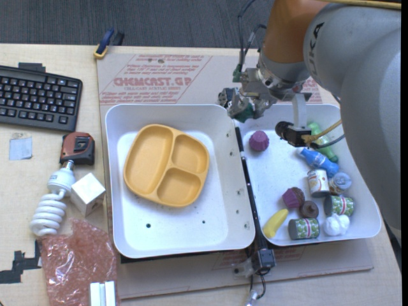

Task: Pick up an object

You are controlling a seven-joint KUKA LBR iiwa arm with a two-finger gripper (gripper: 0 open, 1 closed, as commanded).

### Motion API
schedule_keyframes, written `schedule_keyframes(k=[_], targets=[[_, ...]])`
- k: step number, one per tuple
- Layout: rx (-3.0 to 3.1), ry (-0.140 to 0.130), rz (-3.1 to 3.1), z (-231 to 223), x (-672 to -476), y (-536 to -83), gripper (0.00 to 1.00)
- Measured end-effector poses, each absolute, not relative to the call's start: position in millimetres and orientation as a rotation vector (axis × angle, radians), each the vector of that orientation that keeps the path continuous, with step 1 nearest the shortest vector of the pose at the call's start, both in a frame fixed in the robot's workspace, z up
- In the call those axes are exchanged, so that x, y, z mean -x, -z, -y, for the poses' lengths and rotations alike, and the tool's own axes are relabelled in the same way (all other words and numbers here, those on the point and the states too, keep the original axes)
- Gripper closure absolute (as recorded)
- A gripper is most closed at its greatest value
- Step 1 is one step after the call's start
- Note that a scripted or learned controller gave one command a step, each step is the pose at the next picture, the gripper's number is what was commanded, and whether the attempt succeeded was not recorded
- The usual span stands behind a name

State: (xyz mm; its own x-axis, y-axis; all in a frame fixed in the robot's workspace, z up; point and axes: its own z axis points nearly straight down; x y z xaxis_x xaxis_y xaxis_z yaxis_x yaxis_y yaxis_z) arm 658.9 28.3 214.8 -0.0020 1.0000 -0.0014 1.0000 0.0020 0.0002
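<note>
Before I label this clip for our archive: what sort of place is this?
Probably a robotics lab bench set up for grasping trials: a grey robot arm over two white bins, toy food in one, and a keyboard alongside.

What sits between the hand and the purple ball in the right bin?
Nothing visible. The hand hangs over the right bin's upper left corner, and only bare white floor shows between it and the purple ball below.

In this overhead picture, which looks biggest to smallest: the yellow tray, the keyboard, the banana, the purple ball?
1. Yellow tray
2. Keyboard, though the picture's edge cuts it off, so this is unsure
3. Banana
4. Purple ball, close to the banana
</note>
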Motion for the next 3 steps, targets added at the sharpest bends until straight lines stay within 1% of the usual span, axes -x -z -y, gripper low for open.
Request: schedule_keyframes(k=[2, 3], targets=[[-2.218, 0.001, -2.223, -106.1, -658.9, -217.8, 1.0], [-2.224, 0.003, -2.219, -102.8, -598.2, -237.1, 1.0]])
